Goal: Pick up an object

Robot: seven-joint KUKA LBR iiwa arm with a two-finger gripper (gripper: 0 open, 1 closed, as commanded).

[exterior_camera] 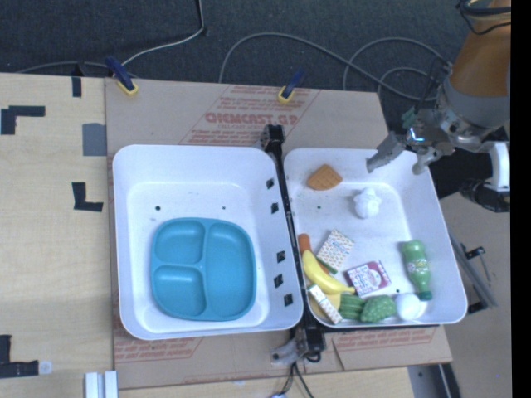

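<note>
Claw [401, 155]: two fingers spread apart, nothing between them, poised over the far right rim of the right bin [431, 191], on the grey arm with orange band [485, 52] entering from the right.

Landmark: right bin. Contents, near edge to far edge:
- White ball [409, 306], near right corner, touching the wall.
- Green leafy item [378, 308], just beside the ball, against the near wall.
- Small boxed item [325, 305], near left corner, by the divider clips.
- Green bottle [416, 267], lying along the right wall, cap toward the near edge.
- Pink-and-white packet [367, 277], centre of the near half.
- Banana [319, 274], left of the packet, tilted along the left wall.
- Patterned cracker box [335, 248], just beyond the banana.
- Orange item [304, 242], small, against the left wall; kind cannot be told.
- White crumpled object [366, 203], alone in the far half, bare floor on all sides; nearest thing to the claw.
- Orange waffle-like piece [323, 177], far left, near the far wall.

Near half crowded, items touching or overlapping; far half mostly open floor.

Left bin [133, 181], adjoining the right bin: blue divided plate [203, 269] toward its near side, wide bare margin beyond it.

Worktop [50, 222]: cardboard sheet [241, 118] under both bins, clamped at the far edge by yellow clips [290, 89].
</note>
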